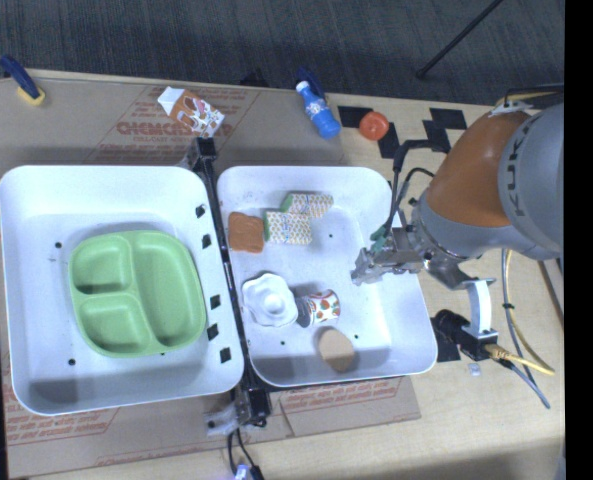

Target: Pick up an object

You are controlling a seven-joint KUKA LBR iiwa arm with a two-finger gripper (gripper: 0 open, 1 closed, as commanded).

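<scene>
We see the gripper (368,267) poised over the right bin (408,340), jaw state indeterminate, with candidate objects scattered toward nine o'clock: a patterned cup (321,306), white cap (268,299) and sponge blocks (289,227), presumably placed loose for easy grasping.

The bench (536,438) bears two white bins (36,388) and cardboard (126,123).
</scene>
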